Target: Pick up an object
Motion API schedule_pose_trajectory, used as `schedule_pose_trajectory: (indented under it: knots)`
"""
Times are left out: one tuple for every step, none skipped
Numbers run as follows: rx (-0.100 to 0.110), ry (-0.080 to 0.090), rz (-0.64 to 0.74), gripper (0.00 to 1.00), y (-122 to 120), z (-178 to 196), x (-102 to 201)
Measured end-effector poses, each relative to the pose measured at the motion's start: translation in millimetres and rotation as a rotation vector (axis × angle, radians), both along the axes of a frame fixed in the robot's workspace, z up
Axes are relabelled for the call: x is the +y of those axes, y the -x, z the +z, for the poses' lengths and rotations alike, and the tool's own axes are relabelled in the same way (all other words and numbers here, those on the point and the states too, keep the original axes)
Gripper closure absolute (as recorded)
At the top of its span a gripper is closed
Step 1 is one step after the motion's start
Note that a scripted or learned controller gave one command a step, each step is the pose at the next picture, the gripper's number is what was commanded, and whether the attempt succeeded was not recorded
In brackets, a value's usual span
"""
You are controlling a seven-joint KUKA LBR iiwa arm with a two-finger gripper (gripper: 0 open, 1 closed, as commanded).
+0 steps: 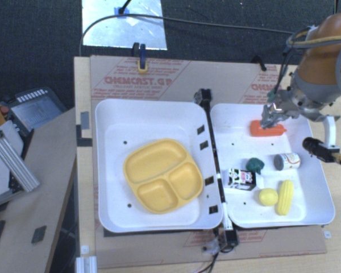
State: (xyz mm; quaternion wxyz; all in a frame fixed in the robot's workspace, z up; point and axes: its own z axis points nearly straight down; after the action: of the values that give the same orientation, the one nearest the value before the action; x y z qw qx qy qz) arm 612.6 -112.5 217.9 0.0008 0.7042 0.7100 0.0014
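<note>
- The arm (324, 56) is reaching in from the right, its orange band sitting high at the upper right corner, and its wrist is hanging over the far part of the right bin (324, 209).
- The gripper (269, 121) is pointing down right at the orange block (268, 129), and its tips are meeting the block's top near the left end.
- From where I'm looking, the fingers are blurring into the block, so I cannot tell whether they are spread or pinched, nor whether the block is actually being held.
- The orange block is lying flat on the bin floor near the far wall, well apart from the other things.
- Nearer the front, a small can (287, 161) is lying on its side close to the right wall.
- A dark green lump (254, 165) is sitting just left of the can, touching a black and white carton (241, 178).
- A lemon (267, 197) is resting just beside a corn cob (284, 197) at the front, the cob standing to its right.
- The left bin (113, 118) is carrying a yellow tray (162, 176) with three compartments, lying at a tilt near the middle.
- A yellow clamp (141, 58) is gripping the cardboard (176, 75) behind the bins.
</note>
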Motion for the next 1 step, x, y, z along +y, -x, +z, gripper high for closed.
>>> schedule_pose_trajectory:
  knots:
    - [0.002, -0.001, 0.002, 1.00, -0.9, -5.0, 59.5]
